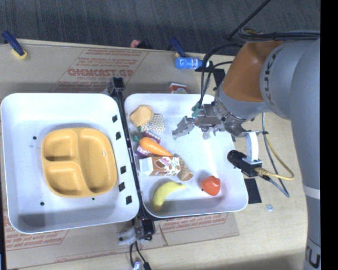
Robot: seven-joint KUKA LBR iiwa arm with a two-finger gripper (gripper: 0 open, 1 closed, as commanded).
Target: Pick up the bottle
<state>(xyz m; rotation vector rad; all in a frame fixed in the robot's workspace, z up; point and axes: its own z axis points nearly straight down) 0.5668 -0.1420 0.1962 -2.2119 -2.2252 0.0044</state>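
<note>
Above right bin [228, 204], end effector [183, 128] hovers (grip state unclear); bottle hard to identify.

The arm [290, 72] fills the upper right of the frame as a thick, smooth grey cylinder with faint lettering along its side. A broad orange band [245, 75] wraps it just above the wrist. Black cables loop from the wrist toward the top edge. Below it sits a metallic grey gripper [187, 127], angular and pointing left. A yellow cable trails at lower right.
</note>
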